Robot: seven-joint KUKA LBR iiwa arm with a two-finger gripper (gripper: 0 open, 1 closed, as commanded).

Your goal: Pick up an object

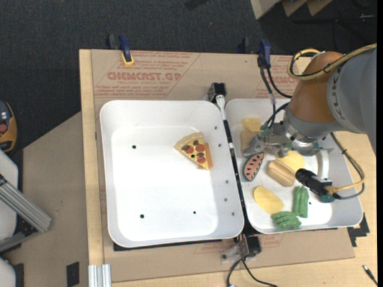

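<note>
Over the right bin [344, 217] your arm [335, 97] has its wrist low, and the gripper [270, 143] sits in the crowded upper-left part of that bin. Whether it is spread, closed, or gripping anything cannot be read from this slant; the metal parts blur into the items beneath.

Items noted in the right bin, with the gripper as the clock centre:
- a pale yellow piece [252, 125] at about 10 o'clock, near the bin's far rim;
- a watermelon slice [252, 166], red with a green rind, at about 7 o'clock, just beside the gripper;
- a tan cylinder [281, 173] at about 5 o'clock, lying on its side, with a yellow block [293, 161] touching it at 4 o'clock;
- a yellow oval piece [268, 199] at 6 o'clock, further off;
- a green pepper-like piece [300, 201] and a green leafy piece [286, 220] toward 5 o'clock, near the bin's front rim.

The left bin [119, 178] carries one pizza slice [195, 150], at about 9 o'clock from the gripper, well apart and beyond the dividing rims.

Judgement: your candidates lie heaped in the right bin, so a pick is being attempted where targets are densest. The nearest candidates are the watermelon slice and the tan cylinder. Close packing is the likely hazard: neighbours may be nudged, or the grasp may close on nothing. No object can be confirmed as lifted.
</note>
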